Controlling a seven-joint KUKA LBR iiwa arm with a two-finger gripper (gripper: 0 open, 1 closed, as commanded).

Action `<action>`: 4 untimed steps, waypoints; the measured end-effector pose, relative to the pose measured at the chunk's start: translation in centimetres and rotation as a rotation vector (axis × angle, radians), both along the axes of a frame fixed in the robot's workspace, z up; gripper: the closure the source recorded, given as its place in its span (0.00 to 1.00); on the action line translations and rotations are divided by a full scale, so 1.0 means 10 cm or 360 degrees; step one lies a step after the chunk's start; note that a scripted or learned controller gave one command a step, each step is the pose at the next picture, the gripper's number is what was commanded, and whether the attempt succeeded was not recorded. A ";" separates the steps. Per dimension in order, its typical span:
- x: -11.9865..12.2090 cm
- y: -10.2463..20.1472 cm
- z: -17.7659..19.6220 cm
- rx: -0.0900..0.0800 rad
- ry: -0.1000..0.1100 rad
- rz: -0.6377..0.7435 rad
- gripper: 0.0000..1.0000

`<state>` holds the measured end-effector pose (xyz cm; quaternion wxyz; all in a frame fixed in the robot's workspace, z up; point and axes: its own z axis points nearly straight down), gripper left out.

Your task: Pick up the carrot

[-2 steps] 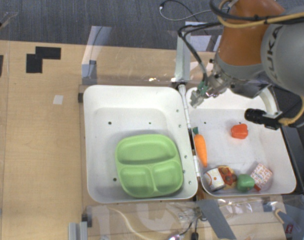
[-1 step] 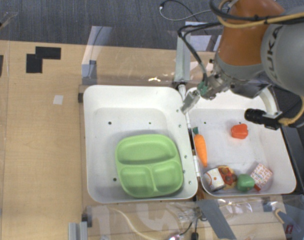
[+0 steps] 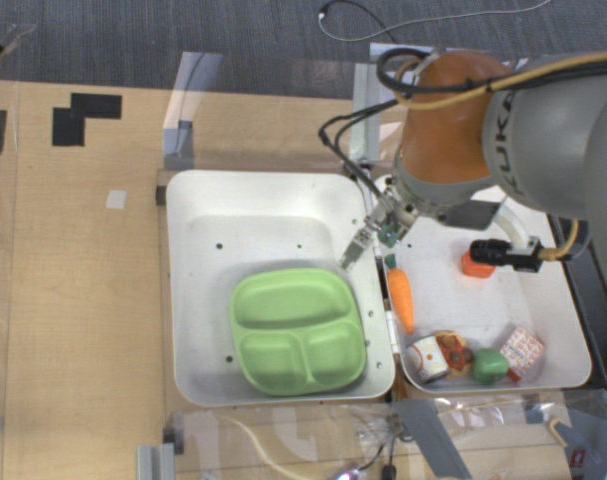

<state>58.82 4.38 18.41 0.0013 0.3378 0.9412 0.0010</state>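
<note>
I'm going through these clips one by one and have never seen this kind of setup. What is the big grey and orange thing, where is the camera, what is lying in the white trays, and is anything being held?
The big grey and orange shape is a robot arm, reaching in from the right. The single camera is fixed above the bench, looking down at a slant. At the arm's end is a two-finger gripper, hanging above the divide between two shallow white bins. Nothing is visible between its fingers.

The left bin holds a green divided plate. The right bin holds the carrot, lying along the bin's left wall just below the gripper, a small orange block farther right, and a cluster of small items near the front edge, too small to name surely. The carrot is not picked up yet.
</note>
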 end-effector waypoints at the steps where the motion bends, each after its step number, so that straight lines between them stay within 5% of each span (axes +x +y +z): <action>1: 0.61 0.03 0.02 0.0001 -0.0007 -0.0106 0.00; 2: 0.63 0.04 0.14 0.0002 -0.0018 -0.0097 1.00; 3: 0.63 0.04 0.14 0.0002 -0.0018 -0.0097 0.00; 4: 0.18 -0.09 0.01 -0.0001 -0.0004 0.0230 0.00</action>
